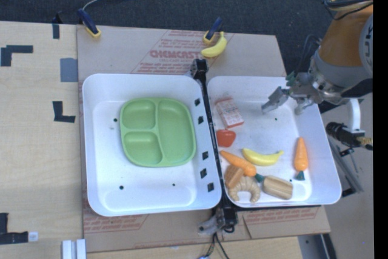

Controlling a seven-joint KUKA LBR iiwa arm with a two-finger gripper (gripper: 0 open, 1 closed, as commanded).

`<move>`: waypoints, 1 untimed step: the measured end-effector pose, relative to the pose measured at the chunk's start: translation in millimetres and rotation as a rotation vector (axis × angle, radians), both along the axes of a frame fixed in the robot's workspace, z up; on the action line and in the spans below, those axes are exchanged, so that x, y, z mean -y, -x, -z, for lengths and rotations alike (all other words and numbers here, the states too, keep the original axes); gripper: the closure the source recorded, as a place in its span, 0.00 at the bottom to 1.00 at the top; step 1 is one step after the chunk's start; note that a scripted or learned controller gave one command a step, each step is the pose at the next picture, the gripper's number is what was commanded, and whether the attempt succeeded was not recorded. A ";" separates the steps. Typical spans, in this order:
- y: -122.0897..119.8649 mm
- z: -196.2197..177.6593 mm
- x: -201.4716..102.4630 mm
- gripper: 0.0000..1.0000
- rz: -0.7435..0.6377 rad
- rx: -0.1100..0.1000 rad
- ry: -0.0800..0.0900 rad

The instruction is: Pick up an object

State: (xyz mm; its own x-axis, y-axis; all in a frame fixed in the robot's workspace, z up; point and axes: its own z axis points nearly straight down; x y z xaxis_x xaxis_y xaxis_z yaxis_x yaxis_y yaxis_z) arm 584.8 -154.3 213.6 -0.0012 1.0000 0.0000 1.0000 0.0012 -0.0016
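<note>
Hovering over right bin (315,130), upper right part: gripper (286,102), fingers (271,102) spread apart, nothing between them. Arm (345,45) enters from right. Right bin contents: small card packet (228,111) near left wall, tomato (225,138) just below it, banana (262,157) mid-bin, carrot (301,154) upright near right wall, second carrot (237,161) slanted by croissant (242,184), bread roll (277,187) near front wall. Left bin (100,148) holds green tray (157,132). Second banana (214,47) lies on bench behind bins.

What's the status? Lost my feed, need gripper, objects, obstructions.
Gripper open, holding nothing, above right bin. Banana, carrots untouched. Path unobstructed.
</note>
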 end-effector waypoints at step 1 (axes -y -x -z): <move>53.8 111.1 69.1 0.00 0.002 -0.002 -0.001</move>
State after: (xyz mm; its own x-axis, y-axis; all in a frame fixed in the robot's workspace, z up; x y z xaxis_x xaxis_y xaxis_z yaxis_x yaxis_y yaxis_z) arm 531.0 -223.4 102.6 0.0004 1.0000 0.0010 1.0000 -0.0004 -0.0031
